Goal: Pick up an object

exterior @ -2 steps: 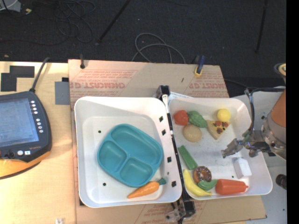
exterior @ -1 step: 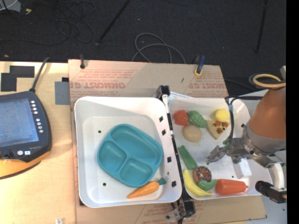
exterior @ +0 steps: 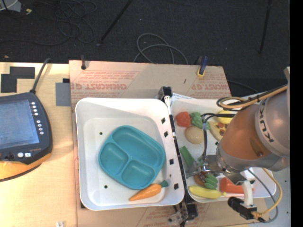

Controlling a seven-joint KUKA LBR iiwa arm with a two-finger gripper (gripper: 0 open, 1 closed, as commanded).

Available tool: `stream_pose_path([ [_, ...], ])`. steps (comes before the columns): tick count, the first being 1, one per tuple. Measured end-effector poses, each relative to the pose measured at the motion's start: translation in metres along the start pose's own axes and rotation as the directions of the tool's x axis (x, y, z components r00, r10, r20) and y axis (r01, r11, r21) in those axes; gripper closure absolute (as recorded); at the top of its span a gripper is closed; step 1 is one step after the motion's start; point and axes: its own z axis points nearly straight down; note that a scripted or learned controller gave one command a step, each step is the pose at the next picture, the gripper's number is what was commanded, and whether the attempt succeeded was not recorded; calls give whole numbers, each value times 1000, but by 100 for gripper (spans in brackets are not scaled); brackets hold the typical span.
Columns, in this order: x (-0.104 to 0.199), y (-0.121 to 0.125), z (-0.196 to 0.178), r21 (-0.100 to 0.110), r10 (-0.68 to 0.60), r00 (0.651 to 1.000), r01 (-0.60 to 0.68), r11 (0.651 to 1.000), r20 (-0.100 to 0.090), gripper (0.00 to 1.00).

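**Pick not done – nothing seen held**

Reached in with the arm (exterior: 251,136) low over the right bin (exterior: 270,190), wrist covering much of its middle. Placed the gripper (exterior: 207,168) down among the toy food at the bin's near-left part; couldn't tell whether wide or narrow, mostly hidden under the wrist. Saw nothing lifted or clearly gripped.

Judged likeliest target: brown piece (exterior: 204,178) right at the gripper, touching or just under it, couldn't tell which. Lay just beside it: yellow piece (exterior: 204,192), red piece (exterior: 230,186), green pod (exterior: 186,155). Sat farther back in the same bin: potato (exterior: 193,135), red fruit (exterior: 183,119), banana (exterior: 222,123).

Left untouched in the left bin (exterior: 90,126): teal plate (exterior: 131,157) and carrot (exterior: 147,191), well apart from the gripper.

Judged stage: at descent or grasp, early to mid. Left to do: close on one item, lift clear of the bin. Risk, as a guess: crowded items, easy to nudge or grab two.
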Motion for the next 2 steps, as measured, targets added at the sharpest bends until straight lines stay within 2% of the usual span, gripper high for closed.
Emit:
stream_pose_path([
  [1,-1,0,-9,4,4,1000,-4,1000,-4,100],
  [2,88,2,-106,-6,-11,1000,11,1000,-7,100],
])
